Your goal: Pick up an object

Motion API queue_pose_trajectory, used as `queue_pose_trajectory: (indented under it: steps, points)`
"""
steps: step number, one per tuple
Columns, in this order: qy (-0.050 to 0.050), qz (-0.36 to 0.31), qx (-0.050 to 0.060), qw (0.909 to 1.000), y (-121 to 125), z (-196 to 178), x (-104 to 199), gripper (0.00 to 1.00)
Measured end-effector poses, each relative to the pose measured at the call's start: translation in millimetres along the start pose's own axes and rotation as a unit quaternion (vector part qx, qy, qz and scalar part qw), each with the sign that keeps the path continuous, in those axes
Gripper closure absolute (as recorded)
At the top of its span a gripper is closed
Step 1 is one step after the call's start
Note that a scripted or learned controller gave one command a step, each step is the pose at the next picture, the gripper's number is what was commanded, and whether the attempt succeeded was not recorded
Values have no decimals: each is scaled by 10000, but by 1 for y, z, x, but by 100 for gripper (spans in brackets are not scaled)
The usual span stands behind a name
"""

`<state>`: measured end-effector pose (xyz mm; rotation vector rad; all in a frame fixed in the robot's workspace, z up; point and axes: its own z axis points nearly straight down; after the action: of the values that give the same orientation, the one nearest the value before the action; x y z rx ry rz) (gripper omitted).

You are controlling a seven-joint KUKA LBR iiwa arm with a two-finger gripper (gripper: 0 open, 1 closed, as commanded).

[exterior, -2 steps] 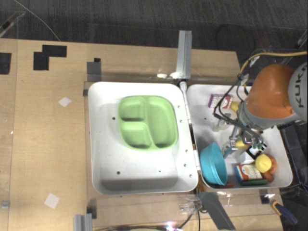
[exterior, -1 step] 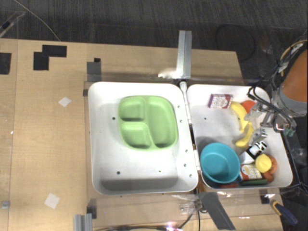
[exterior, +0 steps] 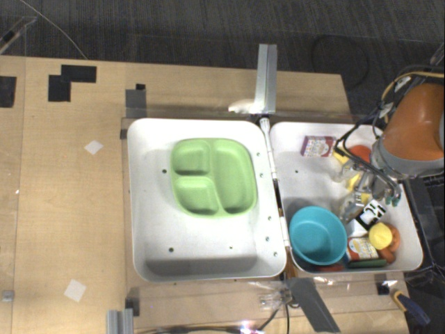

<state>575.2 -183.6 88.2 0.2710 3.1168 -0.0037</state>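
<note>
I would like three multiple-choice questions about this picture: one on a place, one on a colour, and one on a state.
1. Where does the green divided tray lie?
A. In the left bin
B. In the right bin
C. On the wooden bench outside the bins

2. What colour is the bowl in the right bin?
A. Red
B. Blue
C. White

3. How does the bowl stand?
A. Upside down
B. Upright, opening upward
C. Stacked on the tray

Answers: 1 A, the tray rests inside the left bin. 2 B, the bowl is clearly blue. 3 B, its hollow inside faces the camera.
</note>
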Motion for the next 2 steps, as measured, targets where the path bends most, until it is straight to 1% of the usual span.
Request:
queue_pose_trajectory:
  steps: [1, 2]
  points:
    - [-30, 321, 9, 9995, 11, -2, 39, 0]
    - [-80, 300, 3, 9995, 12, -12, 35, 100]
